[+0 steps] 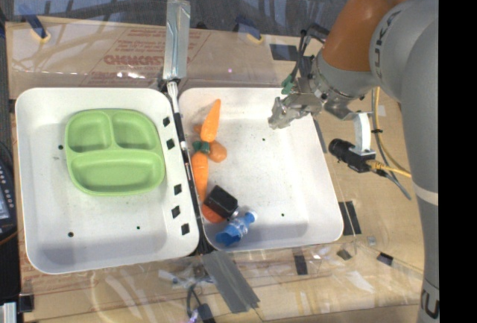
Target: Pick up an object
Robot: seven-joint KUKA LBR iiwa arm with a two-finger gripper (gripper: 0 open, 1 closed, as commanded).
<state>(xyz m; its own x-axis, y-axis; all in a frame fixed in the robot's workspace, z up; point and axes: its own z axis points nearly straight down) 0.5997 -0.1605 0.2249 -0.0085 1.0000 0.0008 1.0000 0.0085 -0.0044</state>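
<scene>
Camera view: carrot (211,121) lengthwise, tip toward the bin's (298,187) far edge.

A thick grey arm (406,53) is wearing a rounded orange band (358,27). A small metal gripper (279,116) is ending it, with black and yellow cables (387,168) trailing beside.

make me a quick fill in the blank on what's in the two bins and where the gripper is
1. The green divided plate lies in the ____ bin.
2. The carrots lie along the right bin's ____ wall.
3. The blue bottle lies just below a ____ block.
4. The gripper hangs over the ____ bin.

Missing words: left; left; black; right
</scene>
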